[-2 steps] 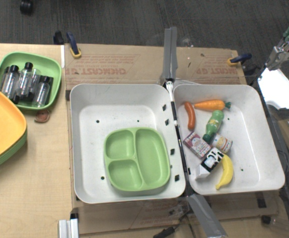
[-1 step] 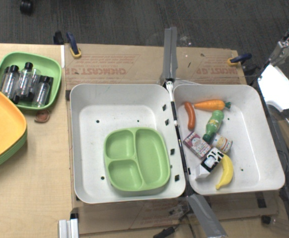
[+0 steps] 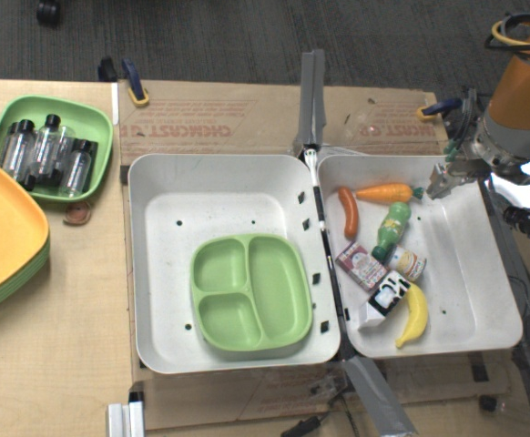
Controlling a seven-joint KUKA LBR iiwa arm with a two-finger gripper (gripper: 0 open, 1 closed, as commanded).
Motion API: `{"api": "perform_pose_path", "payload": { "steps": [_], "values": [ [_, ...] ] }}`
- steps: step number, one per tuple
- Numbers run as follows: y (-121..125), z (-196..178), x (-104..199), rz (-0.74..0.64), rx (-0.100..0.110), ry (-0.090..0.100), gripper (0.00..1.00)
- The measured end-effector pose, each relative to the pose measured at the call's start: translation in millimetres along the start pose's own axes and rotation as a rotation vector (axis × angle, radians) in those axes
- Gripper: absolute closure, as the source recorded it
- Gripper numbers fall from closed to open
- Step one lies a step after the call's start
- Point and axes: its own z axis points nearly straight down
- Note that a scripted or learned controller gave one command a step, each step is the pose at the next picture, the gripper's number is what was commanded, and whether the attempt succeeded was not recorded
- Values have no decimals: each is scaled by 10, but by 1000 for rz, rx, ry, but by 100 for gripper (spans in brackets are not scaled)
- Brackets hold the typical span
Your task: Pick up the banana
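The grey arm (image 3: pixel 520 89) comes in at about 2 o'clock, its orange band uppermost at the picture's edge, and the wrist slopes down and leftward toward the far right corner of the right bin (image 3: pixel 484 244). The pincer (image 3: pixel 440 182) hangs at that corner, over the bin's upper rim, just right of the carrot's green tip. Whether its fingers stand wide or narrow cannot be told from this height; nothing is seen between them.

The banana (image 3: pixel 413 317) lies at about 5 o'clock, in the near part of the right bin, curved, with its lower end pointing toward the front wall. It touches a black-and-white carton (image 3: pixel 388 296) on its left and is well apart from the pincer. Farther back in the same bin lie a carrot (image 3: pixel 383 192), a red sausage (image 3: pixel 349 212) and a green bottle (image 3: pixel 391 228).

The left bin (image 3: pixel 156 244) holds a green divided tray (image 3: pixel 249 291). At 9 o'clock on the table (image 3: pixel 56 353) sit stacked orange plates (image 3: pixel 5 235) and a green dish of vials (image 3: pixel 51 148).
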Motion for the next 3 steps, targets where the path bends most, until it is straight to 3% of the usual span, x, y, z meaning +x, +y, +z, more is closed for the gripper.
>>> {"api": "perform_pose_path", "payload": {
  "steps": [1,3],
  "values": [
    [208,-1414,111,-12,-1,-1,100],
    [175,-1776,-171,-46,0,-2,100]
  ]
}}
